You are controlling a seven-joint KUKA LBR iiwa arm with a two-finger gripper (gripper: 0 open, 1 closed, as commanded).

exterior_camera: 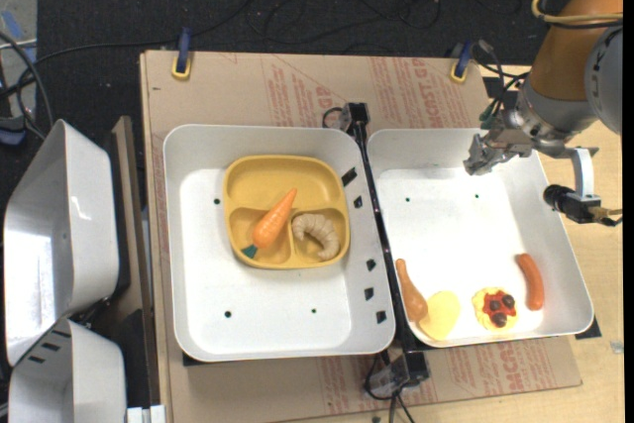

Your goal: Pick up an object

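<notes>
Hovering at the right bin's [466, 213] far edge: gripper [482, 157], grip state unreadable, nothing seen held. Toy foods along near edge, well apart: sausage [532, 280], long axis near-to-far; pizza piece [496, 306]; drumstick [412, 290].

The grey arm [584, 84] reaches in from the right, its orange band [584, 10] showing high near the worktop's far right corner. Below the band the wrist angles down and to the left. The gripper [482, 157] hangs at the far edge of the right bin, near that bin's far right corner, pointing downward.
</notes>
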